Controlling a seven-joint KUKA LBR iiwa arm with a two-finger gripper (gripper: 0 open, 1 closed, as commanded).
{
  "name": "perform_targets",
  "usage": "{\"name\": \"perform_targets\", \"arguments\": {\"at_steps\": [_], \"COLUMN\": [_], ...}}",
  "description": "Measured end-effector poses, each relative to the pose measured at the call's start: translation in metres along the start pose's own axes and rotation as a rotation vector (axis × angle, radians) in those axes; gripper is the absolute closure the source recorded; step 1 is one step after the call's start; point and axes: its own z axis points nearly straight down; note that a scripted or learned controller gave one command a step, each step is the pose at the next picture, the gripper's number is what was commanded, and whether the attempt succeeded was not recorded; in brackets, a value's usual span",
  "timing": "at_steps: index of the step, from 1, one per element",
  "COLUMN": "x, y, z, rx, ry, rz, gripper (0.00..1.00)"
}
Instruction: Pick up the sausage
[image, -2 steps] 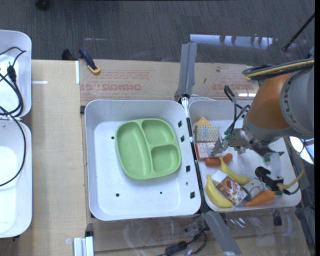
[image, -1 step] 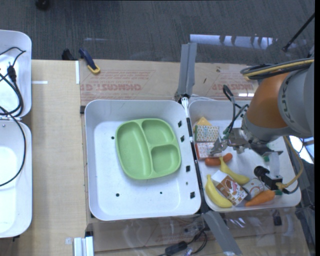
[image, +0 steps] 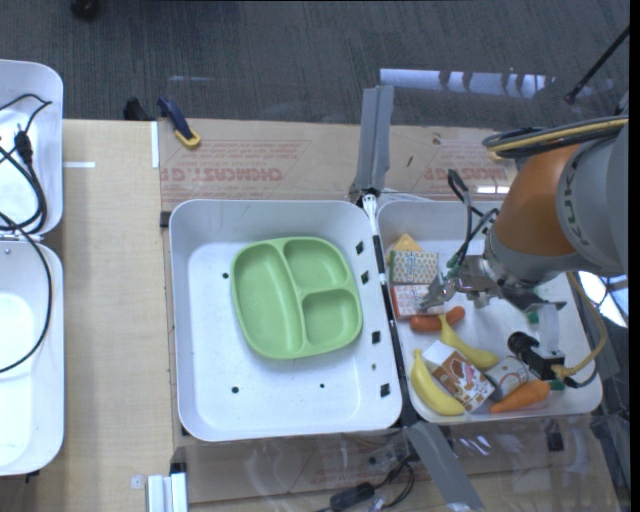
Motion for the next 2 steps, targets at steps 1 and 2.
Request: {"name": "perform_targets", "arguments": {"at_steps": [1,2], "x": [0.0,0.0034], "y": [-0.0047,-0.0127], "z": [-0.0003,-0.0004], "rx": [-0.004,-0.004], "ry": [-0.001,-0.003], "rz": [0.008,-0.005], "gripper": [0.0,0.0]}}
